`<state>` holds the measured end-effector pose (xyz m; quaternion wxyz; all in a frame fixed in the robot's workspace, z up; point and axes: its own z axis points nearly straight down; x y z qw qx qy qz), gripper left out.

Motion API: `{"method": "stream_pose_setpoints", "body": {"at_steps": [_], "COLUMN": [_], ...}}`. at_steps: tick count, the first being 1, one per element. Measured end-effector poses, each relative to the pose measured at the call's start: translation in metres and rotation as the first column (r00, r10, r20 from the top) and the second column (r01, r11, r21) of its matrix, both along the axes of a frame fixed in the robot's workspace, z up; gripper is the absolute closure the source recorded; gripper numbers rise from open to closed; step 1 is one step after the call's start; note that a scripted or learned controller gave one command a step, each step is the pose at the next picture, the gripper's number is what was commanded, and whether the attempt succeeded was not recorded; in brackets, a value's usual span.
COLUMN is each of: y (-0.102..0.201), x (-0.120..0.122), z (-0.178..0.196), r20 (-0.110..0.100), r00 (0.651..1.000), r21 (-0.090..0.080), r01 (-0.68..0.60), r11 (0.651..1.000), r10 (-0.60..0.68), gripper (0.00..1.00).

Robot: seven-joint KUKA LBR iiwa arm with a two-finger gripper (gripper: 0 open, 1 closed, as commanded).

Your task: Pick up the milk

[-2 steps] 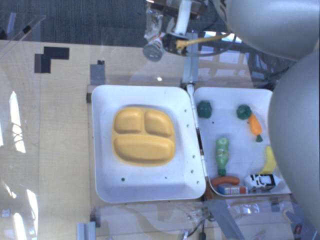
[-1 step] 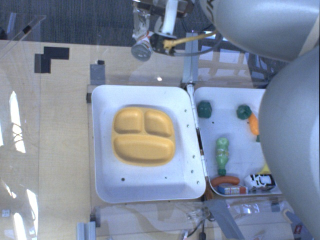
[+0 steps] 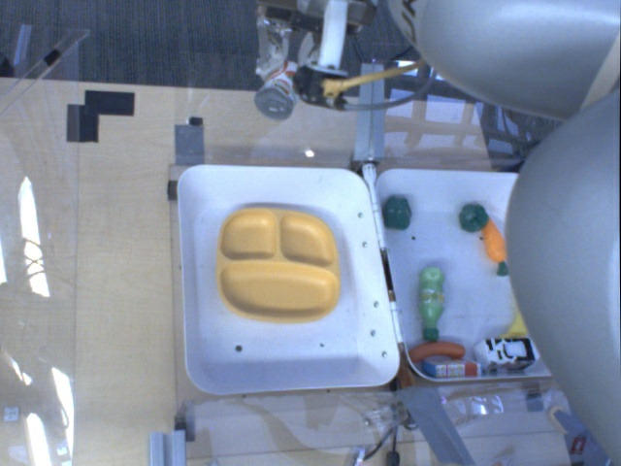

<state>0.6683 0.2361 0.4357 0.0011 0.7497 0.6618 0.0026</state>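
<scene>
Hovering above the left bin's [image 3: 194, 260] far edge, the hand [image 3: 277, 81] has a small can-like thing at its tip; whether it grips it, I cannot tell. The milk [image 3: 508, 349] lies well away, down-right, near the right bin's [image 3: 456, 260] near edge, its long axis roughly crosswise.

End effector [image 3: 291, 66] raised high, arm overhead

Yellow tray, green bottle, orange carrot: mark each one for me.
Yellow tray [image 3: 279, 263]: camera view, on its raised divider between the compartments, in the left bin.
Green bottle [image 3: 431, 299]: camera view, mid-body, lying in the right bin.
Orange carrot [image 3: 495, 242]: camera view, on its orange body, right bin beside the arm.
</scene>
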Motion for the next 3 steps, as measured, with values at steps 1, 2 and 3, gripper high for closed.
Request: {"method": "stream_pose_setpoints", "body": {"at_steps": [1,2,3], "y": [0.0002,0.0001,0.0002], "x": [-0.0001,0.0000,-0.0001], "z": [-0.0002,-0.0003,-0.0005], "r20": [-0.001,-0.001,-0.001], "r00": [1.000,0.997,0.995], "r21": [0.000,-0.001,-0.001], "r01": [-0.031,-0.072,-0.101], "r11": [1.000,0.997,0.995], "r10": [0.031,0.072,0.101], "gripper": [1.00,1.00,1.00]}}
